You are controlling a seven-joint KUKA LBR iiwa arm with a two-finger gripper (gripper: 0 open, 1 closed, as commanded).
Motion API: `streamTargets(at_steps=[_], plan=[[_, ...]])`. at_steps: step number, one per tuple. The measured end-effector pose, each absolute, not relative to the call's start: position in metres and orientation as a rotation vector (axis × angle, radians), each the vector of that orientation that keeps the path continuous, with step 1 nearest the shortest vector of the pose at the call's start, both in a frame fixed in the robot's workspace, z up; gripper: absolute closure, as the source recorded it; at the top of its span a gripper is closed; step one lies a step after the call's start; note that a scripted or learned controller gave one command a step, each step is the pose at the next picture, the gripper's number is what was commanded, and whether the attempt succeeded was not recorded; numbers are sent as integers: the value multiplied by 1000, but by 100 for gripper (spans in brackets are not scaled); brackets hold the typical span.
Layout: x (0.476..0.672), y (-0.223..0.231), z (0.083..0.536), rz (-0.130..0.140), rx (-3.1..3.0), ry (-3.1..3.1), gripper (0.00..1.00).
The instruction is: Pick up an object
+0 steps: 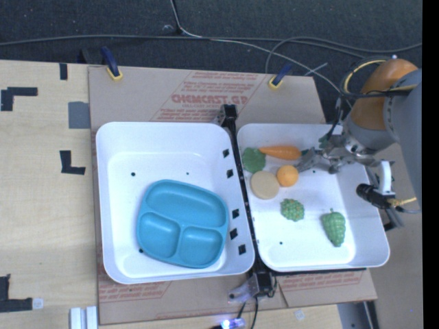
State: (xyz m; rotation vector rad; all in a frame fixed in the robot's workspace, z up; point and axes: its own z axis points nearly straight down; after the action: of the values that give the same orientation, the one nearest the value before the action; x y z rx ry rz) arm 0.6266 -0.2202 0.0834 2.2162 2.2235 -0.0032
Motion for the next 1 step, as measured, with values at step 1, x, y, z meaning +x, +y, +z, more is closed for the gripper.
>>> streamTargets(at_steps=[1], plan=[[628,-221,97,-2,2212,2221,100]])
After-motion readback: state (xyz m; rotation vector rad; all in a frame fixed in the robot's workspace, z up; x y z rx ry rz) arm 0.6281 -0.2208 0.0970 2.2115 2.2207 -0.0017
